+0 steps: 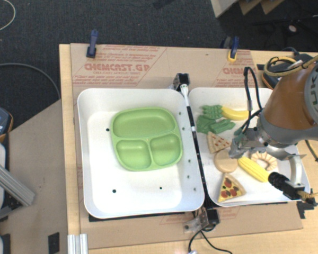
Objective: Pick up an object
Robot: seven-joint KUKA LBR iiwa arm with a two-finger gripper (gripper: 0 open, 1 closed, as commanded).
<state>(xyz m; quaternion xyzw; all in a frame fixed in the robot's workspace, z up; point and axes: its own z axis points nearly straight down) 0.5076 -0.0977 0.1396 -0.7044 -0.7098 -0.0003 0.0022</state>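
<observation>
Beside the green plate, across the divider, lies the right bin with its crowded toys. That plate is smooth, matte plastic, rounded, with three hollows, alone in the left bin with broad white floor around it. Farther from the plate, the tool hangs over a tan disc; whether it is spread or pinching, I cannot tell. Near it lie a bumpy yellow corn cob, two pizza wedges, leafy greens and a banana.
</observation>
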